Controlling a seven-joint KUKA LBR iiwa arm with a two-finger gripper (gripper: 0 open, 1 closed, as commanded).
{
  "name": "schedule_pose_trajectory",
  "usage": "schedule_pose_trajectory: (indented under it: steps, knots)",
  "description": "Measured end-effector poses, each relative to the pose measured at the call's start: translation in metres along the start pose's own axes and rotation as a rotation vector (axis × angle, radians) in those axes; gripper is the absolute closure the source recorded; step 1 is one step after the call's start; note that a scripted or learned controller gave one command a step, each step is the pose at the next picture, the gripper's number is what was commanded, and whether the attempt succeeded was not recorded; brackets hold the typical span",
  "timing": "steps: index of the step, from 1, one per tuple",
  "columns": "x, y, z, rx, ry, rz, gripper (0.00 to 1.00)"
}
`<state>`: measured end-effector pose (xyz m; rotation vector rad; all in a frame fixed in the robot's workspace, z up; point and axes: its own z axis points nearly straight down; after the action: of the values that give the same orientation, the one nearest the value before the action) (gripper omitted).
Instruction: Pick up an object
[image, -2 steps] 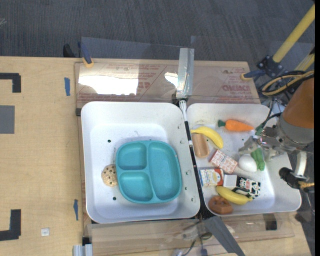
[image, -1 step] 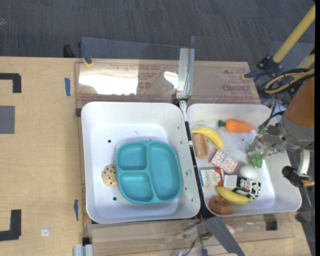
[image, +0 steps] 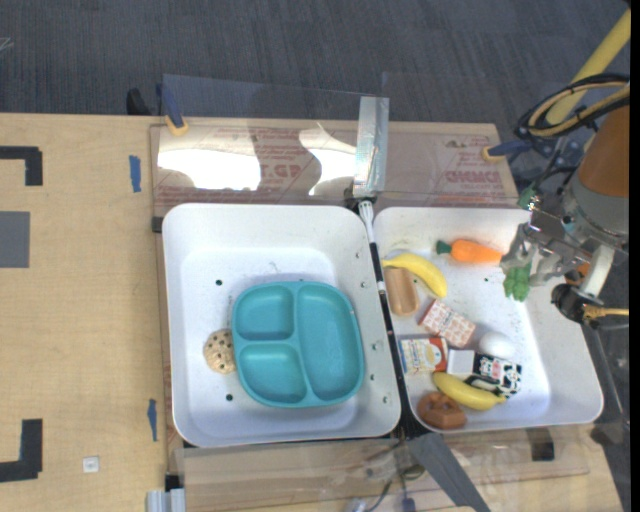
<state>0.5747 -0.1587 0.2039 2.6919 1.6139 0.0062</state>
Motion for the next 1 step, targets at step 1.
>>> schedule_pose_trajectory:
  steps: [1]
  knots:
    - [0.0380, 0.0066, -0.0039, 0.004, -0.002, -0.095, 1.00]
